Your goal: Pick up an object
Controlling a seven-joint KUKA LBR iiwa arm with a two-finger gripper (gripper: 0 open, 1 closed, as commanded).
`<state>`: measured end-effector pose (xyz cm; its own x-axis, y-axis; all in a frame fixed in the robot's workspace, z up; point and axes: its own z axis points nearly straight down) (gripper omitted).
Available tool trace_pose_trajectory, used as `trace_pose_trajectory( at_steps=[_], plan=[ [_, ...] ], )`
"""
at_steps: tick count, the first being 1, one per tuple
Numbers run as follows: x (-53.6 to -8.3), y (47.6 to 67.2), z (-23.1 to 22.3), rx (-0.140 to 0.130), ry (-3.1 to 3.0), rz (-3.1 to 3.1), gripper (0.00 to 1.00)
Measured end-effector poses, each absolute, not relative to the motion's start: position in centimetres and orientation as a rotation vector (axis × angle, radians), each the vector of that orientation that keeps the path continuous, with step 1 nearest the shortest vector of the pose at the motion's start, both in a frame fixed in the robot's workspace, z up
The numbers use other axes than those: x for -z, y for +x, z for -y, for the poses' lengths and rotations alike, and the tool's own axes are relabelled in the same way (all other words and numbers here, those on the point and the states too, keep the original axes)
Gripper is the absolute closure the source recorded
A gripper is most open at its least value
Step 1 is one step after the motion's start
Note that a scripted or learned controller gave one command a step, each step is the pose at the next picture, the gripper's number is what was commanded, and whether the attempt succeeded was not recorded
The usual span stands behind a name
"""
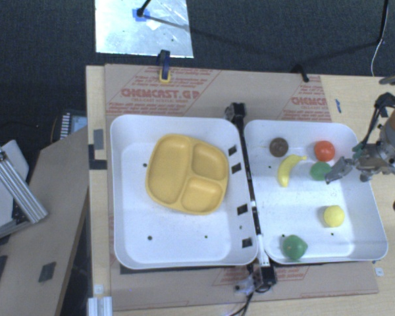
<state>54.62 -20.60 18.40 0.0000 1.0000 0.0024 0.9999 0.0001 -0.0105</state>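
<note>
The right bin [365,196] holds several pieces of toy food. A brown ball [278,147] and a yellow banana [288,168] lie at its upper left. An orange-red ball [324,150] and a green piece [318,171] lie to their right. A yellow lemon [334,215] sits lower down, and a second green piece [293,246] rests near the front edge. My gripper [339,168] reaches in from the right, its tip just beside the upper green piece and below the orange-red ball. Nothing is visibly held.
The left bin [128,196] carries a yellow divided plate [186,173]. A black divider with clips [245,176] runs between the bins. A shiny metal sheet [143,18] lies beyond the bench, and an aluminium rail [10,180] stands at the left.
</note>
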Motion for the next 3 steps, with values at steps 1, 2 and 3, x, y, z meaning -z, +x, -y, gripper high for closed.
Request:
trace_pose_trajectory(
  at_steps=[1, 2, 3],
  plan=[
    [-19.0, 54.9, 20.5, 0.001, -2.218, 2.226, 0.00],
    [-13.1, 54.7, 19.7, -0.001, -2.217, 2.222, 0.00],
    [-8.2, 54.7, 19.6, -0.002, -2.219, 2.221, 0.00]
  ],
)
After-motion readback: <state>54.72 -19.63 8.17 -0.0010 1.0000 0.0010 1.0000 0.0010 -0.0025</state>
